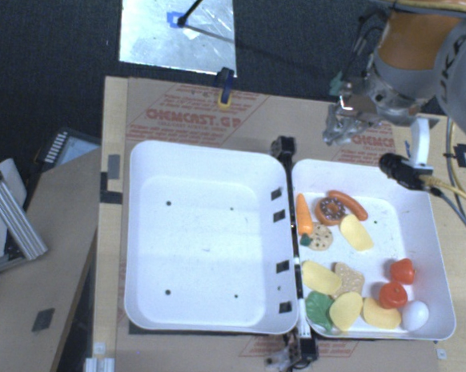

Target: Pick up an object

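The right bin (pixel 442 270) holds a pile of toy food: an orange carrot (pixel 304 215), a red sausage (pixel 349 204), a brown ring-shaped piece (pixel 330 210), a speckled cookie (pixel 320 239), several yellow pieces (pixel 357 233), two red tomatoes (pixel 403 271), a white egg (pixel 415 315) and a green piece (pixel 317 306). My gripper (pixel 341 136) hangs high over the cardboard just behind the right bin's back left corner, well above and apart from the food. Its fingers stand slightly apart, open, with nothing between them.
The left bin (pixel 211 152) sits beside the right one, with a black hinge strip (pixel 288 226) between them. A black cable connector (pixel 403 170) juts over the right bin's back edge. A yellow-and-blue clamp (pixel 225 88) stands at the cardboard's back edge.
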{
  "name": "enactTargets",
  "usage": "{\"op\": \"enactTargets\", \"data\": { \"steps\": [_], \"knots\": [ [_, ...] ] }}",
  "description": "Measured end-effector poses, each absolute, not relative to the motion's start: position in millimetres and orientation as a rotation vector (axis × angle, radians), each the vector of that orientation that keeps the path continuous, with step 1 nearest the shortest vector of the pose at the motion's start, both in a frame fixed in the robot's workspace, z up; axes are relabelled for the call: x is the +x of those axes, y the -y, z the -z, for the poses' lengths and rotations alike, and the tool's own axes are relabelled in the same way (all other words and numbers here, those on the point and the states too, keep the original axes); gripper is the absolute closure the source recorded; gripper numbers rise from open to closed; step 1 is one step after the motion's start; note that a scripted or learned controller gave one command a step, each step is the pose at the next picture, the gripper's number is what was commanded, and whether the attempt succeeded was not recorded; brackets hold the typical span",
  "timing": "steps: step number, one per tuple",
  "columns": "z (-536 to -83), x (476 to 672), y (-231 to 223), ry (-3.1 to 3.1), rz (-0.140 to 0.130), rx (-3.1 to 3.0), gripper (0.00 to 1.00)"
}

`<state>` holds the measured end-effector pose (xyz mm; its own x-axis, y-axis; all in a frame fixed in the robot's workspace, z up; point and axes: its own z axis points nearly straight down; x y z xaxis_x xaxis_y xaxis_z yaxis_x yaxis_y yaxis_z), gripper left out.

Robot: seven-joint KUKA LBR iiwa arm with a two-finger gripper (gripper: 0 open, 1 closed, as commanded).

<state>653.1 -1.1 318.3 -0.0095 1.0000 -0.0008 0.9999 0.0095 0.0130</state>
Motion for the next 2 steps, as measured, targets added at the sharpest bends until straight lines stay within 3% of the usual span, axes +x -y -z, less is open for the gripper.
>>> {"op": "enactTargets", "data": {
  "steps": [1,2],
  "knots": [
    [-342,669.9,-32,-2.227,-0.008,2.21,1.0],
    [-365,668.9,-66,-2.228,-0.006,2.211,1.0]
  ]
}}
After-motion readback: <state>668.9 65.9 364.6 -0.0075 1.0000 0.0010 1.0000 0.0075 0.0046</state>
